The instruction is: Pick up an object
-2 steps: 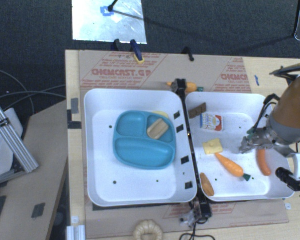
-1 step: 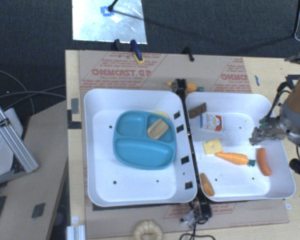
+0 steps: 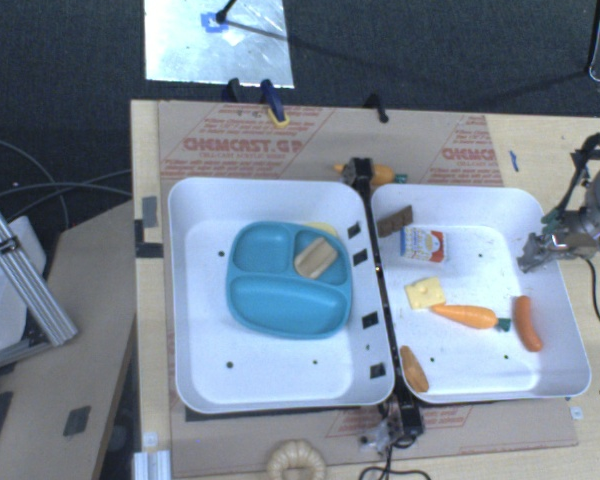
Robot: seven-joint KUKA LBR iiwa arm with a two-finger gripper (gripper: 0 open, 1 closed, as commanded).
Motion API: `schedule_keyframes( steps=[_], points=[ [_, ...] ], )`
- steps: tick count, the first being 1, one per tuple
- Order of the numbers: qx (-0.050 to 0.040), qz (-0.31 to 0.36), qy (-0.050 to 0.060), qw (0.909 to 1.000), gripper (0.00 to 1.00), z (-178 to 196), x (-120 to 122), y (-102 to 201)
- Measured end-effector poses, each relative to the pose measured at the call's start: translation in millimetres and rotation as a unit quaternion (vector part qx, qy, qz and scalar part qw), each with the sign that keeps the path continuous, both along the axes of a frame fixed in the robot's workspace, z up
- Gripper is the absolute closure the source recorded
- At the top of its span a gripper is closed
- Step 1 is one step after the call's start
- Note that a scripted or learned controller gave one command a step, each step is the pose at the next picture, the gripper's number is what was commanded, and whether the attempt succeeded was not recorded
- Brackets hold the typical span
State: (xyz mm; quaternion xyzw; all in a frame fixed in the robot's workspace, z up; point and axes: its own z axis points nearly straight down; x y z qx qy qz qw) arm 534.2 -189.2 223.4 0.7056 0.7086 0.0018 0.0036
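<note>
The right bin (image 3: 540,208) holds a small white and red carton (image 3: 423,244), a yellow cheese wedge (image 3: 425,293), an orange carrot (image 3: 465,316), a red-orange sausage (image 3: 527,323) and a tan bread roll (image 3: 413,368) near its front left corner. In the left bin (image 3: 195,268) a blue divided plate (image 3: 280,303) carries a tan bread slice (image 3: 316,257). My gripper (image 3: 536,255) hangs over the right bin's right edge, above and just beyond the sausage, with nothing visibly in it.
A brown flat piece (image 3: 393,220) lies at the right bin's back left. A yellow-orange item (image 3: 380,175) sits behind the bins, and a beige ring (image 3: 300,460) in front of them. A metal frame (image 3: 20,278) stands at the left.
</note>
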Motion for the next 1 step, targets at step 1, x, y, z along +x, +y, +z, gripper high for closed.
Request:
schedule_keyframes(
  steps=[1],
  points=[
    [0.0007,0.000,0.002,1.0000,1.00,1.2,1.0,-0.1]
  ],
)
